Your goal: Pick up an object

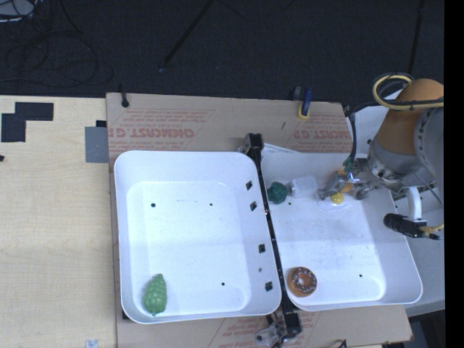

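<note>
Three objects lay within reach: a dark green ball (277, 191) near the right bin's (391, 285) far left corner, a sprinkled doughnut (301, 281) at its near left corner, and a green leafy toy (154, 294) in the left bin (130, 172). The end effector (339, 188) hung low over the right bin's far side, something small and yellow beside its tip, its grip state impossible to judge. From it the ball lay nearest, at about nine o'clock, round with no long axis.

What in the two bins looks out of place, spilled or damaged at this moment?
Nothing stands out. The green lumpy object lies in the left bin, near its front corner. The dark green object and the donut lie in the right bin. The gripper hangs over the right bin's far side.
</note>
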Action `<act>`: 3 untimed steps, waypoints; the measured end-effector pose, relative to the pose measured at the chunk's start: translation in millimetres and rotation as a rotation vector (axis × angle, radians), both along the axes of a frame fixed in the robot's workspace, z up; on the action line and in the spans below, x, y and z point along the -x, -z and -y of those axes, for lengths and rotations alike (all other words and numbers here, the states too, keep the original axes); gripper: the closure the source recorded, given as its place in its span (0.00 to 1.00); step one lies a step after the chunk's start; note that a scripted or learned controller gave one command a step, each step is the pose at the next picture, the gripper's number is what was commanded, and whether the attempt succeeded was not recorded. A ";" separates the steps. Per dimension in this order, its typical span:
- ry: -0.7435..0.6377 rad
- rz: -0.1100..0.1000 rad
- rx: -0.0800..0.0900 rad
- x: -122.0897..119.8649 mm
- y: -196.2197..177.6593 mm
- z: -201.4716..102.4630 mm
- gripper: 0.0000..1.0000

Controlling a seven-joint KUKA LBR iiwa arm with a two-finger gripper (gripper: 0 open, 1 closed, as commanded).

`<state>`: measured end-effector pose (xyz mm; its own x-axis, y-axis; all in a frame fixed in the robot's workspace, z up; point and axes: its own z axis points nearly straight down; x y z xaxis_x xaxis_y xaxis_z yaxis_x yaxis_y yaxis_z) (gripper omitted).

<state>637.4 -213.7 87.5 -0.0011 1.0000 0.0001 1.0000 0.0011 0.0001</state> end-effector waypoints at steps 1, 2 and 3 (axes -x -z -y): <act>0.001 0.000 0.000 -6.3 -9.4 0.7 0.00; 0.000 -0.007 -0.001 -4.8 -18.3 1.3 1.00; -0.001 -0.005 0.000 -5.4 -18.3 1.1 0.00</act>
